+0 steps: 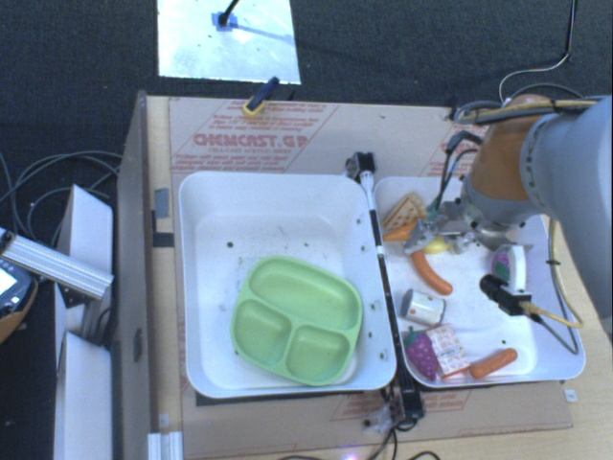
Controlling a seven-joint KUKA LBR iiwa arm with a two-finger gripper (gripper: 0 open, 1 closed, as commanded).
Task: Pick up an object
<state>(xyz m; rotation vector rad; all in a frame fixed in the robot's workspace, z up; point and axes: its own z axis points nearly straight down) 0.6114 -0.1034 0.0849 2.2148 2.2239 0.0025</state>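
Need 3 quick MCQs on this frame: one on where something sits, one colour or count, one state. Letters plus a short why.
1. Where is the divided tray?
A. left bin
B. right bin
C. on the cardboard outside the bins

2. What colour is the tray?
A. blue
B. light green
C. red

3. How does the tray sit?
A. flipped over
B. leaning on the bin wall
C. flat, compartments up

Answers:
1 A: it lies in the left bin, while the sausages and other small items lie in the right bin.
2 B: its whole surface is pale green.
3 C: three open compartments face the camera.

The pincer is low over the right bin's far end.
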